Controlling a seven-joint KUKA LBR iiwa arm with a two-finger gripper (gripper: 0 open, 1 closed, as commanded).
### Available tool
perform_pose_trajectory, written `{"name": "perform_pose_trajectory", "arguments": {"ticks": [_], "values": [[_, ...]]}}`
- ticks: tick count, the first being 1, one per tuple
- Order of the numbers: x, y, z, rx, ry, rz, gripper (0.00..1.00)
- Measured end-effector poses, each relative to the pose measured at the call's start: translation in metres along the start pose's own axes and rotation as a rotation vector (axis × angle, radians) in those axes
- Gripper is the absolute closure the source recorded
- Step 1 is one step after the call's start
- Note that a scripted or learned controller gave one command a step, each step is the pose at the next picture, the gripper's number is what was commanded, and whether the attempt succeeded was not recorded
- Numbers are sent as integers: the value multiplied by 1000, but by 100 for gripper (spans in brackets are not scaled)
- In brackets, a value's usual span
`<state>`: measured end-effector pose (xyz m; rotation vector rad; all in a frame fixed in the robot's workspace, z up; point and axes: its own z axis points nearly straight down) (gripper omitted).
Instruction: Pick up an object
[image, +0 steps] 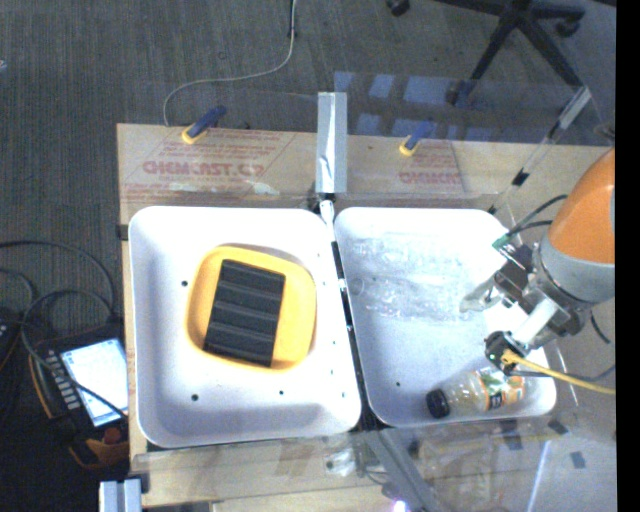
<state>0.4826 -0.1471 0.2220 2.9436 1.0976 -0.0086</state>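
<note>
- Left bin (160, 330): holds a yellow dish (300, 330) near its middle. A black ridged block (245, 312) lies flat on the dish, well apart from the arm.
- Right bin (400, 360): a patch of clear crinkled film (410, 275), seemingly plastic wrap, lies in the rear half.
- Bottle (478, 392): clear plastic with a dark cap. It lies on its side along the right bin's front wall, cap pointing left.
- Gripper (497, 290): sits over the right side of the right bin, behind the bottle and apart from it. Whether it is spread or closed cannot be told, and nothing is seen held in it.
- Step in hand: approach, with no grasp made yet.
- Next move, by judgement: the bottle is the nearest candidate. The gripper should travel toward the front wall and descend across the bottle's body. The wall close beside it may crowd the approach.
</note>
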Motion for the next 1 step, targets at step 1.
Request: {"name": "perform_pose_trajectory", "arguments": {"ticks": [1], "values": [[-41,48,-28,0,0,260,0]]}}
